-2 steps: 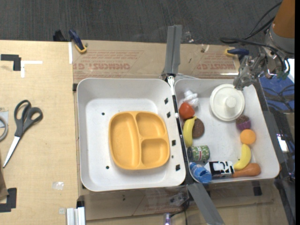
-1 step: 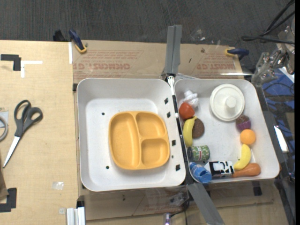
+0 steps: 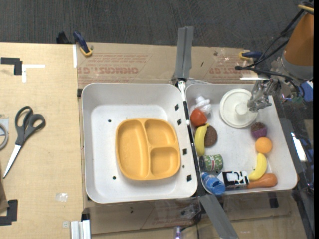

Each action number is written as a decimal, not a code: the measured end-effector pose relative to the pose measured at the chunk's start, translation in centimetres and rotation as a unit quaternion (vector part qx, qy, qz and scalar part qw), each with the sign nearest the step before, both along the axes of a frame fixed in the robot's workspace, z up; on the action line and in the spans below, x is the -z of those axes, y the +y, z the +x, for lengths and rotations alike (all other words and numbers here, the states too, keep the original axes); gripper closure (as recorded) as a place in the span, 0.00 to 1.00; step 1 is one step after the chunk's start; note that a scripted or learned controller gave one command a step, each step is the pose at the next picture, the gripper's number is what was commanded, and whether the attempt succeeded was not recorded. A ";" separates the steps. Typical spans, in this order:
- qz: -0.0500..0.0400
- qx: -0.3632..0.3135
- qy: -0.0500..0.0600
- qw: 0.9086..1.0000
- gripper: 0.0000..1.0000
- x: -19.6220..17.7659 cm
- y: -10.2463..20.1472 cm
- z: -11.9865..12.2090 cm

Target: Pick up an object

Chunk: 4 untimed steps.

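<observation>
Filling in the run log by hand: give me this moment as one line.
phase: reaching | gripper: over white lid, right bin | held: nothing seen | left bin: yellow tray

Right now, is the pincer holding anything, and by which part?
Cannot be told. The pincer sits at the right edge of the white lid in the right bin, but the view does not show anything between its tips.
</observation>
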State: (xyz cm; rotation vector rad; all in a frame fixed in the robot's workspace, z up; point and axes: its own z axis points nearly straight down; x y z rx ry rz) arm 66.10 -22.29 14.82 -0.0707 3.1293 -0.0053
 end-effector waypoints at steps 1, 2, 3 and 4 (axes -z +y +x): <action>0.001 -0.023 0.002 1.000 1.00 -13.7 0.1 0.0; 0.001 -0.022 -0.001 1.000 1.00 -14.7 0.2 0.1; 0.000 -0.067 0.001 0.998 1.00 1.5 0.1 0.0; 0.000 -0.159 0.003 0.987 1.00 5.4 0.2 0.0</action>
